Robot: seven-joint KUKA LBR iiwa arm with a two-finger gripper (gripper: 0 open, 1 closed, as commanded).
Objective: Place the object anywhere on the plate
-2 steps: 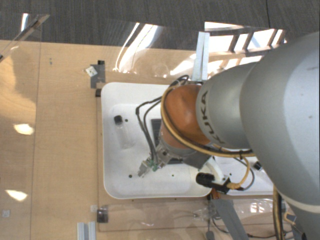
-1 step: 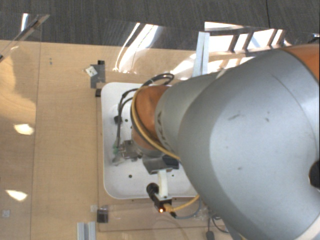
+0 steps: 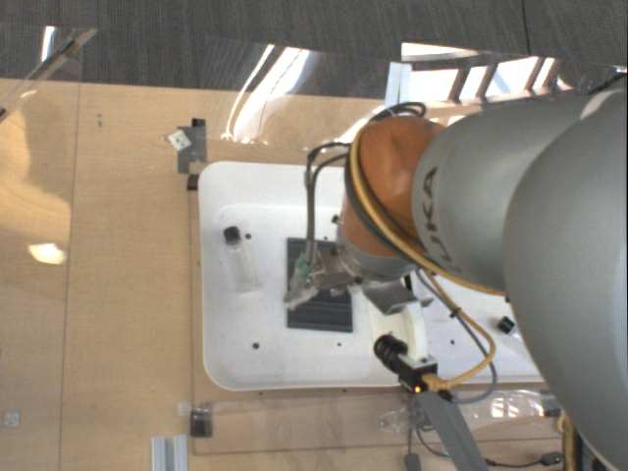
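Bottle (image 3: pixel 238 256) in bin (image 3: pixel 226 351), left of plate (image 3: pixel 329 312)

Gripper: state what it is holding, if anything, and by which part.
It cannot be told. The gripper sits over the dark ribbed plate in the white bin. The clear bottle lies apart to its left, untouched.

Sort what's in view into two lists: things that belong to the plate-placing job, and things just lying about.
Job in hand:
- clear bottle with a black cap, the likely object, lying in the white bin
- dark ridged plate
- gripper, over the plate

Lying about:
- small black piece at the bin's right
- black clamps on the bench
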